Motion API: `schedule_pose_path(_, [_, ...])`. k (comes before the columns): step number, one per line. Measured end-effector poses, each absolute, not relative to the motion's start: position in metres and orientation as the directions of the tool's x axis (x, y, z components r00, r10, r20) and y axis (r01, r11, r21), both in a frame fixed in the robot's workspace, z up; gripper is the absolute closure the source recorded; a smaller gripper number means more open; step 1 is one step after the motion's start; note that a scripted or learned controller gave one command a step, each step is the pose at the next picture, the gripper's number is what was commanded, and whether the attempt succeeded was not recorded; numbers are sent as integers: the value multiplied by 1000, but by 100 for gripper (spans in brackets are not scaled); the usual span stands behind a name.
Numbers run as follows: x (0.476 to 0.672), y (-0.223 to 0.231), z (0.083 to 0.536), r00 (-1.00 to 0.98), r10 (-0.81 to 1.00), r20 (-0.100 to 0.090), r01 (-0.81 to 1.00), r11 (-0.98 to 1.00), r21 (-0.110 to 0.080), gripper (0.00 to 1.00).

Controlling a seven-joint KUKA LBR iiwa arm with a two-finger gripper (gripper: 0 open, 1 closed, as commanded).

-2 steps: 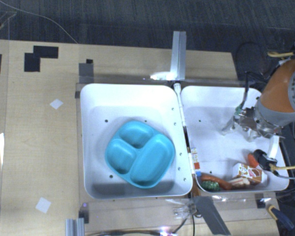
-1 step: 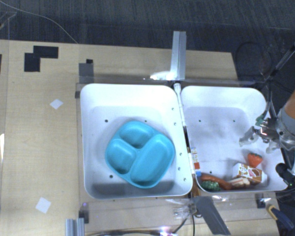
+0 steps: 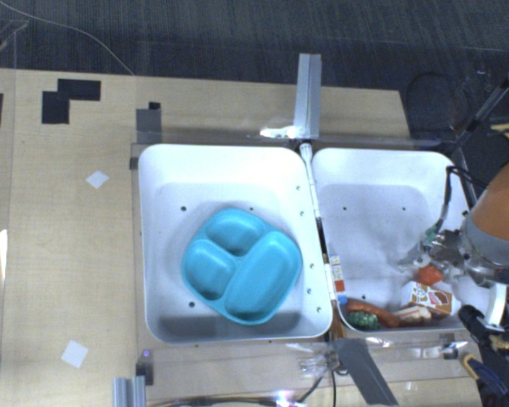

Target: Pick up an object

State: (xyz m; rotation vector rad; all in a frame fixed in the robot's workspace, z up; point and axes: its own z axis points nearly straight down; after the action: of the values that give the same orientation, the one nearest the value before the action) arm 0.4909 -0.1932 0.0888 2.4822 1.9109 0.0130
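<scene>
The gripper [image 3: 430, 257] hangs low over the right bin [image 3: 382, 185], near that bin's right wall, at the end of the arm [image 3: 500, 214] that comes in from the right. Its tip is a small tangle of grey metal and dark cable, too small and blurred to separate into parts, so how far it is open cannot be told, nor whether anything is caught in it.

Just below the tip sits a small orange piece [image 3: 429, 275]; it seems to touch or nearly touch the gripper, but the contact cannot be made out. Beside it, toward the near edge, lies a white and orange packet [image 3: 431, 299]. A long reddish item [image 3: 388, 315] and a green one [image 3: 362, 319] lie along the bin's near wall, in its near left corner; their shapes run together and the wall's rim cuts off their lower edges.

The arm's orange band and grey wrist cover the bin's far right side, and the frame edge cuts the arm off.

In the left bin [image 3: 165, 227] rests a blue divided tray [image 3: 242, 265], tilted, well apart from the gripper.
</scene>
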Motion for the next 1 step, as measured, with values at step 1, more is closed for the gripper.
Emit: schedule_pose_path(1, [493, -194, 100, 256, 967, -1, 967, -256, 18, 100])
